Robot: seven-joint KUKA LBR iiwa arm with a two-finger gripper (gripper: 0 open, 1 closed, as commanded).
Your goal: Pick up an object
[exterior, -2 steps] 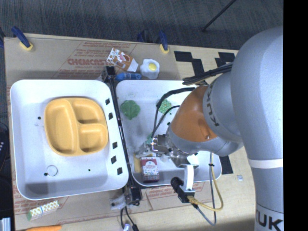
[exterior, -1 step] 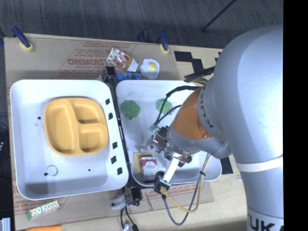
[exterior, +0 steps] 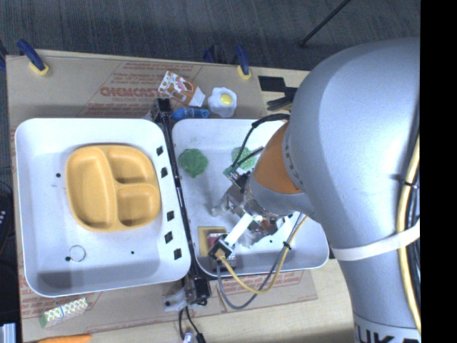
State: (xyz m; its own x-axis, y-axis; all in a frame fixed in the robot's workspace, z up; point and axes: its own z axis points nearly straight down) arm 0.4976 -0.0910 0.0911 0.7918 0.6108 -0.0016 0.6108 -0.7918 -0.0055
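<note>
Where the two white bins meet at the middle of the bench, a row of black clips [exterior: 170, 213] runs along the shared rim. Camera view: the left bin [exterior: 36, 213] holds one yellow compartment tray [exterior: 113, 186] with three wells, set toward its upper half; bare white floor surrounds the tray on all sides, widest along the lower edge. One small clear ring [exterior: 77, 253] lies on that floor near the lower left corner. The right bin [exterior: 203, 131] is crowded by the grey arm [exterior: 357, 163], whose orange band [exterior: 275, 170] sits over the bin's centre and covers most of its right half. The gripper [exterior: 232, 199] hangs low inside this bin; whether its fingers are apart or together cannot be told. One green leafy object [exterior: 193, 162] lies on open floor near the upper left of the right bin, apart from the gripper. A second green object [exterior: 243, 157] shows partly under the wrist. One small yellow-framed square item [exterior: 211, 240] lies at the bin's lower left rim, beside a yellow cable [exterior: 250, 286] looping over the front edge. Behind the bins stand one printed packet [exterior: 176, 86], one blue item [exterior: 190, 112] and one yellow-and-white object [exterior: 223, 101]. Two blue clamps [exterior: 33, 56] [exterior: 243, 61] grip the cardboard's back edge.
</note>
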